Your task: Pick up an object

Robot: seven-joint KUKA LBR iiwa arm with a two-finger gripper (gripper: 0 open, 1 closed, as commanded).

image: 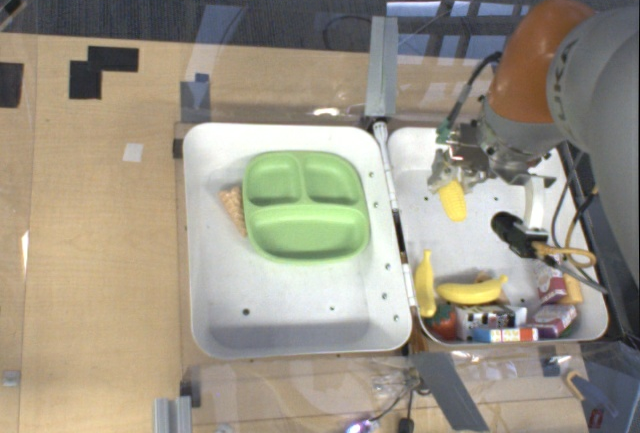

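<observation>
Gripper (pixel 453 173) noted at 11 o'clock in right bin (pixel 475 246). Small yellow object (pixel 454 204) seen touching at its 6 o'clock. Grip state cannot be told. Banana (pixel 472 292) logged at bin's 6 o'clock.

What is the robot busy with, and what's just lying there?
Busy with:
- gripper
- small yellow thing, right below it
- right bin, where it is reaching

Just lying there:
- green plate in the left bin
- tan thing at the plate's left edge
- bananas in the right bin
</observation>
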